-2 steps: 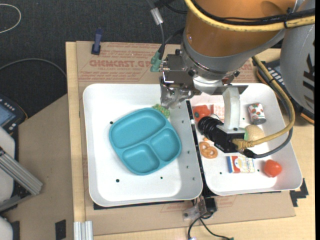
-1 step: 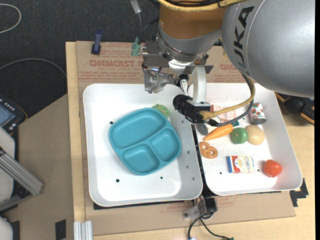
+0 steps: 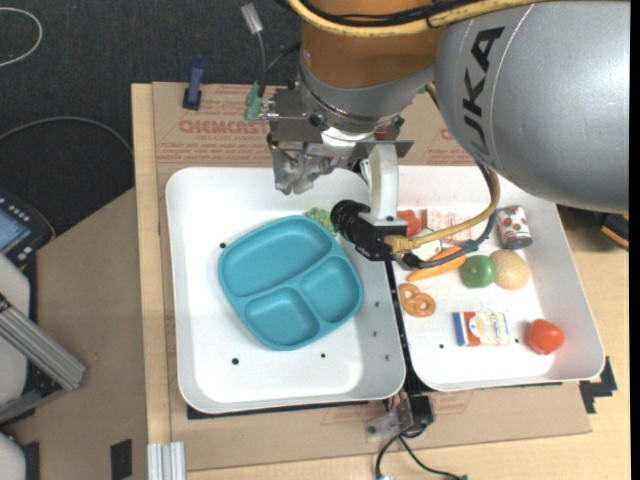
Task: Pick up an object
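My gripper (image 3: 298, 176) hangs over the far edge of the left bin (image 3: 190, 298), just behind a blue three-compartment plate (image 3: 290, 283) that lies in the middle of that bin. A small green thing (image 3: 318, 215) peeks out between the plate's far rim and the gripper, mostly hidden. Nothing shows as held. The right bin (image 3: 575, 328) holds a pretzel (image 3: 417, 301), an orange carrot (image 3: 441, 265), a green ball (image 3: 478, 271), a beige round thing (image 3: 510, 269), a red tomato (image 3: 544, 337), a small can (image 3: 514, 227) and a white carton (image 3: 481, 328).
A red and white packet (image 3: 428, 219) lies at the far side of the right bin, partly under the arm. The big grey and orange arm covers the bins' far right corner. The bins sit on a cardboard sheet (image 3: 160, 168).
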### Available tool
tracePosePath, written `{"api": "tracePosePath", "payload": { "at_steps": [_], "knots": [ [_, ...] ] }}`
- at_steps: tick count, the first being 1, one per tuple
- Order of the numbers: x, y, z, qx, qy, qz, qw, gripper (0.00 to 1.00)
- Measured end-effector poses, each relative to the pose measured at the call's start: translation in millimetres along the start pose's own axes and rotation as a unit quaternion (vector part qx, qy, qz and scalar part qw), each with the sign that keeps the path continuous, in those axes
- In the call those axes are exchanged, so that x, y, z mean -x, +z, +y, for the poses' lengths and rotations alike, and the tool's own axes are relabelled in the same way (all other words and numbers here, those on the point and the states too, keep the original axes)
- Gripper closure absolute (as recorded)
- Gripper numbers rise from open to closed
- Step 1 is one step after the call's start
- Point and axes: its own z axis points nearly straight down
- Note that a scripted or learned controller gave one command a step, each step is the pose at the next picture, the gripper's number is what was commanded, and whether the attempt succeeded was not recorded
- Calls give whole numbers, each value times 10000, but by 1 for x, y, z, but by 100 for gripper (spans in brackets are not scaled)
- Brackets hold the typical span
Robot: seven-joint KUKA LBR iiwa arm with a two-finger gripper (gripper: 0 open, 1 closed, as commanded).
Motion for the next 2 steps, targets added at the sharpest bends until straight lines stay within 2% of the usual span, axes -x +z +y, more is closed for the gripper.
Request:
{"api": "tracePosePath", "payload": {
  "at_steps": [1,2],
  "knots": [
    [48,27,-64,-38,33,-14,10000,100],
    [96,-118,-60,103,39,18,9999,100]
  ]
}}
